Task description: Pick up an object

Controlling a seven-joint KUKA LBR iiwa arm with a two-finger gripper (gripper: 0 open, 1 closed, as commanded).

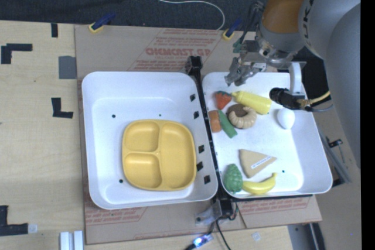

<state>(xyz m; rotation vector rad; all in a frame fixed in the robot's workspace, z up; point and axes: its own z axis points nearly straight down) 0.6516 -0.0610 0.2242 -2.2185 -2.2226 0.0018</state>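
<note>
My gripper hangs over the far left part of the right bin, with nothing seen between its fingers. Just below it lie a small red piece and a yellow corn cob. A brown ring-shaped donut sits next to a green stick and an orange piece. A white egg lies to the right. Toward the front are a tan wedge, a green bumpy fruit and a yellow banana.
The left bin holds a yellow divided plate. A black divider with clips runs between the bins. A white cable trails across the dark floor at the back. The grey arm fills the upper right.
</note>
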